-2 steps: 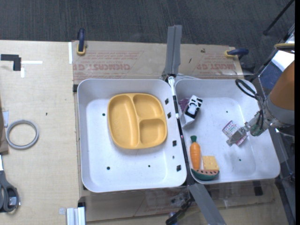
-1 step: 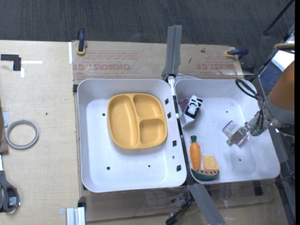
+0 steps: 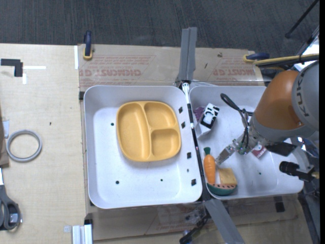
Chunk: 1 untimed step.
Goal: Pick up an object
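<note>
My gripper [image 3: 227, 154] hangs low in the right bin [image 3: 264, 184], below the arm's orange band [image 3: 277, 103]. Its tip points down-left, close beside an orange toy carrot [image 3: 208, 169] with a green top. A teal bowl [image 3: 222, 189] holding a yellow block [image 3: 227, 177] lies just under the carrot's right side. A black and white object [image 3: 208, 116] rests near the bin's left wall, and a black utensil [image 3: 232, 104] lies behind the gripper. I see nothing held in the gripper. A small red and white item [image 3: 259, 152] is partly hidden by the wrist.
The left bin [image 3: 101, 182] holds a yellow divided plate [image 3: 149, 130]. A grey divider bar [image 3: 188, 55] runs between the bins at the back. On the bench at left lie a grey tape ring [image 3: 23, 145] and scissors [image 3: 8, 213].
</note>
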Available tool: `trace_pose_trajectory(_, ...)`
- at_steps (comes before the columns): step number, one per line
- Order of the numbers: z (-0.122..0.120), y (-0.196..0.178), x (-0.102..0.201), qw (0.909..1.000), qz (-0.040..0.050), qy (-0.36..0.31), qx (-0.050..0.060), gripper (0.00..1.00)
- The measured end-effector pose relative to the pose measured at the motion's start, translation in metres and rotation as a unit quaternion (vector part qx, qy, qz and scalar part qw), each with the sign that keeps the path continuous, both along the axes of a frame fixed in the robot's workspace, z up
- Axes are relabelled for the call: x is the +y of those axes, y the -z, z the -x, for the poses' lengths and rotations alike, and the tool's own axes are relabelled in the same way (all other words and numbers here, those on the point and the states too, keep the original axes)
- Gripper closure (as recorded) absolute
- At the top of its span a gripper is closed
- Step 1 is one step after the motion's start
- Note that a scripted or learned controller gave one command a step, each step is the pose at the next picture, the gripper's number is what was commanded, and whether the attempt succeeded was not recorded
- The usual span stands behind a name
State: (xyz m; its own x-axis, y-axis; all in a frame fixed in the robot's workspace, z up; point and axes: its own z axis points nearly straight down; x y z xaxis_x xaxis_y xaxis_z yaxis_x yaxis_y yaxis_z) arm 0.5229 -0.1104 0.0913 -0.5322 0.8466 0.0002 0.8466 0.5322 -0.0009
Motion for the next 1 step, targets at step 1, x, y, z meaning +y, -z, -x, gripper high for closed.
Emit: trace_pose_trajectory(1,-0.0256,-0.1247,-0.0415,0.988,0.0011,0.154,0.0,0.0)
